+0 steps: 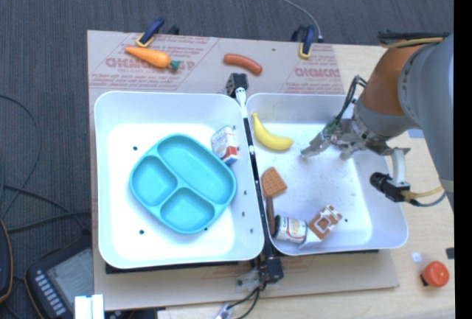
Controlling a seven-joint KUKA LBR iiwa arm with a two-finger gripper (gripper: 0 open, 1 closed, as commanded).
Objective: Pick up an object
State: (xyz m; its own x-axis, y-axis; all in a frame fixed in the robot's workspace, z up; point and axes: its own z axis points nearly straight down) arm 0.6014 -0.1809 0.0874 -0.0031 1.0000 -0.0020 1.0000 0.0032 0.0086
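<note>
Banana [271,135] in the right bin [383,233] at its eleven o'clock corner, long axis running from ten o'clock to four o'clock, curved, clear of the gripper [330,146]. Arm reaching in from three o'clock, orange band above the wrist, gripper low over the bin floor, fingers splayed wide with nothing between them. Red mirrored lettering on the cardboard at twelve o'clock, not readable. Blue divided tray [183,183] in the left bin.
</note>
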